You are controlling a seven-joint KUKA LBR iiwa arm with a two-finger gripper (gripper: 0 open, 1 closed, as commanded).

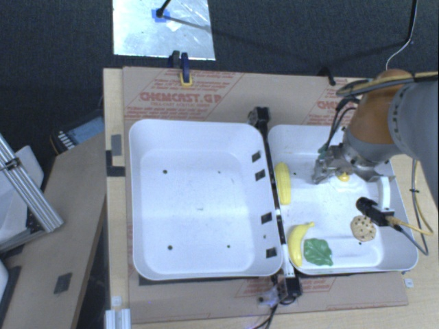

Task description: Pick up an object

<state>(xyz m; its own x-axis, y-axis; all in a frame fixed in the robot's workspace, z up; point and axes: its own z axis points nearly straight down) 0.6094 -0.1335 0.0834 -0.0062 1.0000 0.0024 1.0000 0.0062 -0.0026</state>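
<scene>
Objects for picking are all gathered in the right bin (pixel 329 208), within reach of the arm, which is brought in from the right. The gripper (pixel 321 170) is lowered over the far part of that bin, close to its floor. Whether it is open or closed cannot be told, and nothing is seen to be held.

A small yellow piece (pixel 343 177) is found just beside it on the right, so this is judged the likeliest target. A long yellow piece (pixel 282 182) is laid against the left wall. A banana (pixel 297 242), with a green piece (pixel 317 251) touching it, is lodged in the near left corner; such wall-hugging positions are judged harder to grasp. A round speckled biscuit (pixel 363 228) is set towards the near right.

The left bin (pixel 199 204) is presumably kept as the drop side. Both bins are carried on a brown board (pixel 206 91), on which red lettering can be read as "CHEMCAST GP"; a second print at the far right is too cut off to be read
</scene>
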